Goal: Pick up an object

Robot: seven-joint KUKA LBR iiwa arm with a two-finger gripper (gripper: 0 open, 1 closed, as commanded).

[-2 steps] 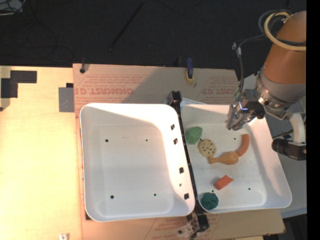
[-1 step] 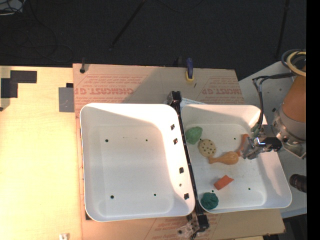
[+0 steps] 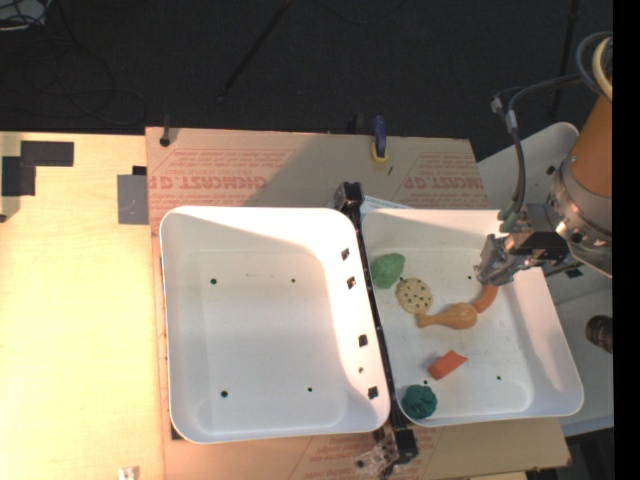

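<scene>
So far nothing is lifted, as far as the camera view shows. The end effector [image 3: 492, 271] hangs low over the right bin [image 3: 560, 368], near its far right part, and its tip sits just above or against the orange end of a tan, drumstick-shaped toy [image 3: 458, 315]. Whether its fingers stand apart or together cannot be told at this size, and nothing can be seen between them, so no hold can be claimed.

Every candidate object lies on the bin floor. The drumstick toy stretches down and to the left from the end effector. A speckled cookie [image 3: 413, 294] lies further left, with a light green piece [image 3: 387, 266] beyond it, beside the divider between the bins. An orange-red block [image 3: 447, 364] rests below the end effector, well apart, and a dark green ball [image 3: 419, 400] sits at the near corner.

The left bin [image 3: 200, 408] carries none of these pieces. By this judgement, the approach looks done; the grasp and the lift remain.
</scene>
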